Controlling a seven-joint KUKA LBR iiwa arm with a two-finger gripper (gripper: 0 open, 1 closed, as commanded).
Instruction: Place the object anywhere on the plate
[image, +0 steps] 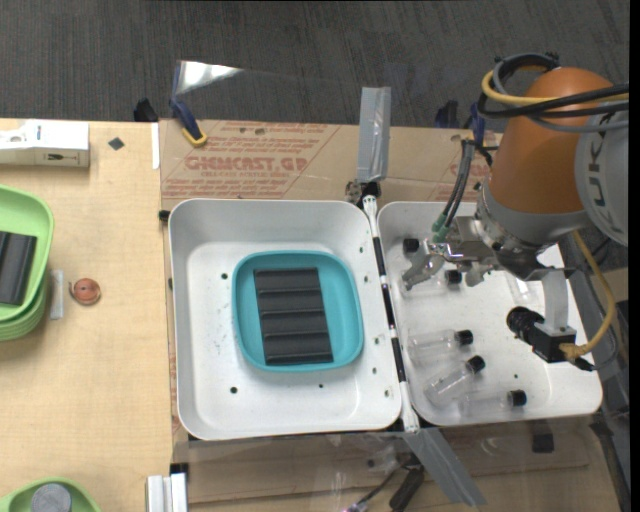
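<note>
The arm (545, 150) hangs over the right bin (590, 395), its wrist blocking the view of the gripper, so I cannot tell how the tool stands or whether it has anything. Below and beside it lie several small clear vials with black caps: one (452, 340) near the middle of that bin, another (460, 372) just below it, a cap (516, 398) near the front edge. These look light, hard and slick, likely to roll or squirt out of a pinch, and probably breakable if glass; I would take one across the body close to the cap, where the black gives something to bite. The teal plate (245, 300) sits in the left bin (195, 380), well apart from the vials, with a black ribbed block (292, 315) covering most of its middle, leaving mainly the rim free. The raised walls where the bins meet stand between vial and plate. A green tray (30, 215) sits far left.
</note>
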